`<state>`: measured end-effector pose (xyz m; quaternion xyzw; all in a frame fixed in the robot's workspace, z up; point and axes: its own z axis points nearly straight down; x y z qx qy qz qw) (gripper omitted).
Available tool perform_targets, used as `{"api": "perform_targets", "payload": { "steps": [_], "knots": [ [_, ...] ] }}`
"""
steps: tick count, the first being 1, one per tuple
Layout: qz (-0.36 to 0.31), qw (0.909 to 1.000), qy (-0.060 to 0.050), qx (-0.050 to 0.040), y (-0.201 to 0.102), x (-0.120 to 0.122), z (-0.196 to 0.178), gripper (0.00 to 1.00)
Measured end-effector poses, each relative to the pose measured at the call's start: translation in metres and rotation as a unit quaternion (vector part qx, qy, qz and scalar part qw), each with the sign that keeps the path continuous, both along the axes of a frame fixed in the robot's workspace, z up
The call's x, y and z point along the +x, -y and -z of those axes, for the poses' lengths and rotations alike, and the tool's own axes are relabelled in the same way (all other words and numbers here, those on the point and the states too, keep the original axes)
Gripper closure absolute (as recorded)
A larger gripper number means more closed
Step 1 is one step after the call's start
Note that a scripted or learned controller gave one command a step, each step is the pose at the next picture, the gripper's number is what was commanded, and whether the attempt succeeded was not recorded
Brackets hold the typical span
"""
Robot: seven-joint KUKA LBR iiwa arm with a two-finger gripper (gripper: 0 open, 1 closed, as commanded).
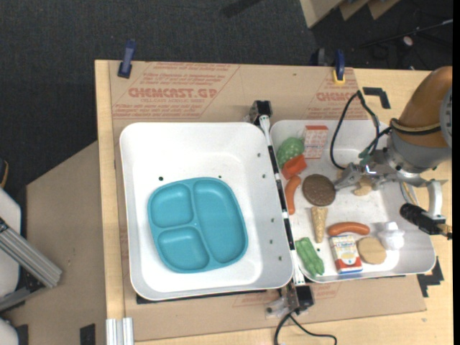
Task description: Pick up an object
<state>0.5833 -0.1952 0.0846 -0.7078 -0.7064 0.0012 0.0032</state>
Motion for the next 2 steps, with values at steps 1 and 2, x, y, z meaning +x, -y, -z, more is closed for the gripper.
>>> {"api": "perform_targets", "payload": {
  "steps": [1, 2],
  "knots": [
    [0.000, 1.0000, 0.004, -0.0014, 0.001, 0.003, -0.011, 1.00],
    [-0.004, 1.0000, 0.005, -0.0020, -0.050, 0.037, -0.015, 1.00]
  ]
}}
